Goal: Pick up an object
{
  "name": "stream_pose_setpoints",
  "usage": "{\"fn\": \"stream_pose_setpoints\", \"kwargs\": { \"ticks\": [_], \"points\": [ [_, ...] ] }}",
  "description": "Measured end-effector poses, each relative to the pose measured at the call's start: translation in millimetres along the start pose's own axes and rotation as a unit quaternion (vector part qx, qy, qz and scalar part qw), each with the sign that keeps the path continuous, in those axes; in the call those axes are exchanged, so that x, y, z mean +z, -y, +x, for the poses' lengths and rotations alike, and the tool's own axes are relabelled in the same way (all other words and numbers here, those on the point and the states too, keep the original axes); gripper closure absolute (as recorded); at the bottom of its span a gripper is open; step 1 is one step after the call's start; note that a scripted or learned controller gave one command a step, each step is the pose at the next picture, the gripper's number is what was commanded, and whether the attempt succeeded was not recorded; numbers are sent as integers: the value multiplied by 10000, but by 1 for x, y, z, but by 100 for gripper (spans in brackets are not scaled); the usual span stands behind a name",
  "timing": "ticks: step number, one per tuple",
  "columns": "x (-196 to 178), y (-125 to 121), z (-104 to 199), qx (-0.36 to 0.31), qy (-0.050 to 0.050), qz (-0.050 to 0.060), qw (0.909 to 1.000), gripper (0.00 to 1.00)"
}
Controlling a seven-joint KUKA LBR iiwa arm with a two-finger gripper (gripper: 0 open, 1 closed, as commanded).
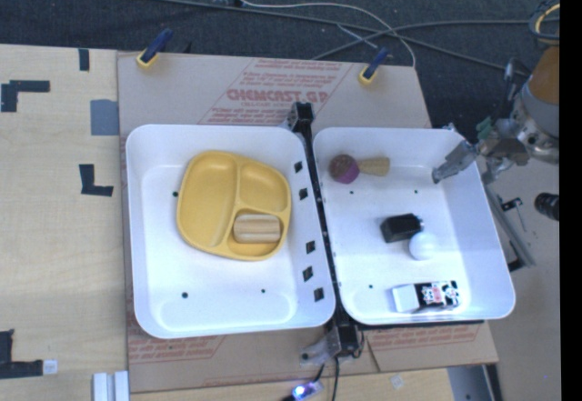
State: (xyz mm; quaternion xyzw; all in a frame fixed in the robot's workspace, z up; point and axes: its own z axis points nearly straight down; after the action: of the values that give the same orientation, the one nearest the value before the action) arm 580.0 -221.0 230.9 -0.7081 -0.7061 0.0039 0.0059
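White right bin [473, 208] carries the candidates: black block [400, 227] mid-bin touching a white ball [422, 246]. Gripper [452, 165] is poised over the far right rim; grasp state cannot be told.

Two shallow white bins: left [145, 235], right [482, 235]. One yellow divided plastic plate [214, 199], one tan bread-like block [257, 228]. One maroon-headed tan-handled toy [356, 167], one black block [400, 227], one white ball [422, 246], one small printed box [426, 296]. Two yellow-and-blue clamps [155, 47] [373, 65].
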Motion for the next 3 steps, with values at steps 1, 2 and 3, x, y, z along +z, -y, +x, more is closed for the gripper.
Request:
{"fn": "stream_pose_setpoints", "kwargs": {
  "ticks": [1,2,3],
  "points": [
    [-8,-3,1,-21,16,-63,10000,0],
    [56,1,3,-18,10,-34,10000,0],
    [118,6,7,-15,13,-55,10000,0]
  ]
}}
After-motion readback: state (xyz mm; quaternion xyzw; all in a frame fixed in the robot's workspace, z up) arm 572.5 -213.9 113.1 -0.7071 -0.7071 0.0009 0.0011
